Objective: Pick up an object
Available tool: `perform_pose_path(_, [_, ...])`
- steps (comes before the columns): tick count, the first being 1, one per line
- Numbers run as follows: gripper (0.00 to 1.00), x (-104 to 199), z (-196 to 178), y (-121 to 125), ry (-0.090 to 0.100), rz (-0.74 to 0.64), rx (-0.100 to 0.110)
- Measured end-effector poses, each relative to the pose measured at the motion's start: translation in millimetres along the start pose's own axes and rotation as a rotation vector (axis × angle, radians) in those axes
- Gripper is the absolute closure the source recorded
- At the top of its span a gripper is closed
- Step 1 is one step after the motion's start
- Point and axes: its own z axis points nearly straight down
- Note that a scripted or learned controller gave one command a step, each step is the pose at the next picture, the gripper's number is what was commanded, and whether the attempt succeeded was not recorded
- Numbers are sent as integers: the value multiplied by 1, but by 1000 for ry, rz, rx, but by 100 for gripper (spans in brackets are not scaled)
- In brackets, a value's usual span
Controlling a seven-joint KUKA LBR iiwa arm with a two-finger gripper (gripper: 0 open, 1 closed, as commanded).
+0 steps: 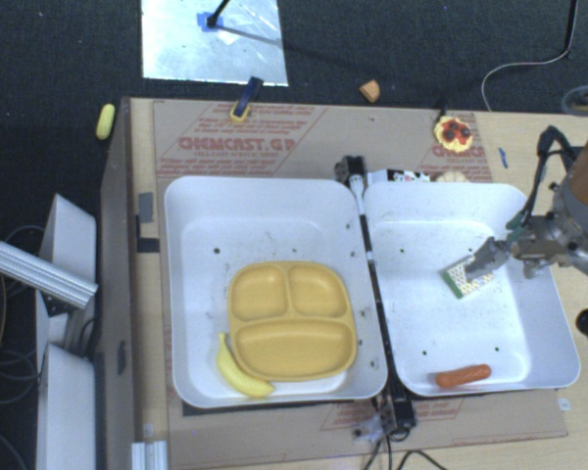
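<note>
Camera view puts the two-finger metal gripper (pixel 482 262) low over the right-hand shallow white plastic bin (pixel 544 355), reaching in from the right. Its tips sit at a small flat green-and-white patterned object (pixel 463 280) that lies on the bin floor. We cannot tell whether the claw is parted or clenched, nor whether it truly has the piece.

We judge several risks from here. The patterned piece looks thin and lies flat, so the tips may skate over its top or pinch only an edge, letting it tilt and drop on the lift. The bin floor is smooth and glossy, so a nudge could send the piece sliding away. A low approach could also jam the tips against the floor.

Near the bin's front wall lies a slim orange carrot-shaped toy (pixel 462 376), rounded and likely to roll if bumped.

In the left-hand white bin (pixel 191 223) sits a yellow moulded plastic plate with three compartments (pixel 292 319), smooth and rigid, with a curved yellow plastic banana (pixel 237 371) touching its front-left rim. Both lie well apart from the gripper.
</note>
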Motion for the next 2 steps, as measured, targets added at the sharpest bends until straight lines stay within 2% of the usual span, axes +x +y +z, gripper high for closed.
perform_pose_path(1, [0, -25, 70, 57, 0, 2, 2])
perform_pose_path(2, [0, -52, 128, 85, 0, 2, 2])
